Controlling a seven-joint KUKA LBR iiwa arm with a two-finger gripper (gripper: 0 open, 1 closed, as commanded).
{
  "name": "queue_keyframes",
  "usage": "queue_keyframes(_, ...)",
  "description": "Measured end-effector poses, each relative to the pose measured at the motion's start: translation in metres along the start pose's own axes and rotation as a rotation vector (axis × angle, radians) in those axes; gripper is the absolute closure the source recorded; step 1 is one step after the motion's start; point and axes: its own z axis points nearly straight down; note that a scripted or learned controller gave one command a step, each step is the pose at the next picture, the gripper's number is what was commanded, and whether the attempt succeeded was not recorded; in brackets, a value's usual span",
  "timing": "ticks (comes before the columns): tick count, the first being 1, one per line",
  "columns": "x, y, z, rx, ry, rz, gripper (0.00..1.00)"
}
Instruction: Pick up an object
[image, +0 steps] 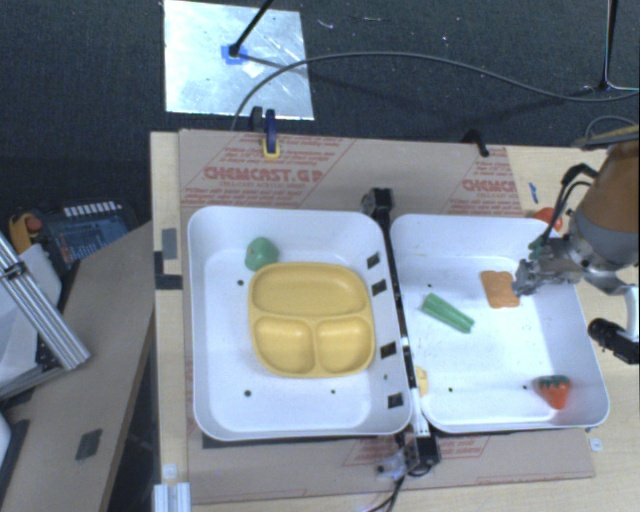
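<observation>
The gripper (522, 277) is seen low in the right bin (500, 415), at the right edge of an orange slab (497, 289); whether the jaws are open or closed cannot be told. The slab lies flat near the bin's back wall. It is judged light, thin and fairly stiff, so it would best be taken across its short edges. A green piece (446, 313) lies nearby.

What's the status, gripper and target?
Gripper low in right bin, at the orange piece. Grasp not confirmed. Green piece and strawberry lie apart, not in the way.
</observation>
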Motion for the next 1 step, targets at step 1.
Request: queue_keyframes(1, -0.0037, 0.0044, -0.0445, -0.001, -0.001, -0.002, 1.0)
